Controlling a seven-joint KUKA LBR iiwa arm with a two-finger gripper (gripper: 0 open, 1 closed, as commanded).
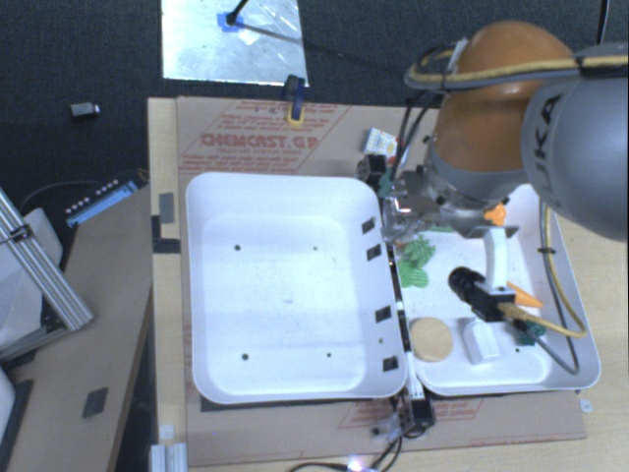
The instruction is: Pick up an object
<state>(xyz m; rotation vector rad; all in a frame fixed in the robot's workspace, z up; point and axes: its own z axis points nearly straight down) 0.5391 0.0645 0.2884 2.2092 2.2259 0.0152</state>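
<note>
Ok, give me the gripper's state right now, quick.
Gripper: down at the far left corner of the right bin, beside the green object; open, shut or holding anything cannot be told.

This is a robotics lab, no question: a grey arm (550,126) with an orange band swings in over two shallow white bins (285,293) set side by side on a cardboard-topped bench (256,141). Loose cables (565,303) trail about, aluminium framing (34,273) sits at the left, and dark carpet (69,37) lies beyond.
</note>
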